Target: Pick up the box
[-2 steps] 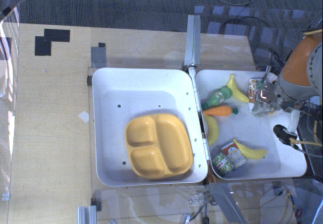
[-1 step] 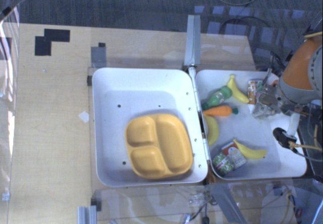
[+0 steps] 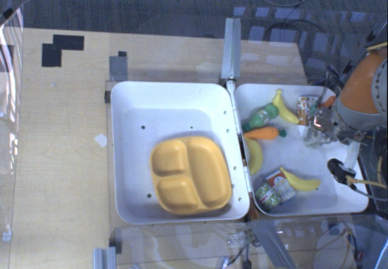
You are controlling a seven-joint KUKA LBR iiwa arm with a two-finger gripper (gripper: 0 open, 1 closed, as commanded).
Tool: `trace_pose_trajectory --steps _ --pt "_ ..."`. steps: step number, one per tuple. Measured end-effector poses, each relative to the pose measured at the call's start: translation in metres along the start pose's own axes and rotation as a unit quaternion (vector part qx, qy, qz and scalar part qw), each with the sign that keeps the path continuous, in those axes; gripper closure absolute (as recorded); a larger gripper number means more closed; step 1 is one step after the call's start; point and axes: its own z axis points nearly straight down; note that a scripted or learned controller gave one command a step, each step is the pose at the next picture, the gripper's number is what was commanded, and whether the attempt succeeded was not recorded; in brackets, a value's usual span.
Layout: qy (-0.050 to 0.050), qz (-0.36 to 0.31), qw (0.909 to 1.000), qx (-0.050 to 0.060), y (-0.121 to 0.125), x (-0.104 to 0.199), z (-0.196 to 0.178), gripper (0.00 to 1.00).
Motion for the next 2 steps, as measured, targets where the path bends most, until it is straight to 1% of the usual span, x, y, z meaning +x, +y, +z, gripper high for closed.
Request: trace_pose_trajectory --steps 1,2 --pt "0.0 0.023 0.9997 0.001 0.012 0.001 0.001 1.0" --pt "0.0 -0.056 0.9984 0.003 -0.005 0.012 -0.039 1.0"
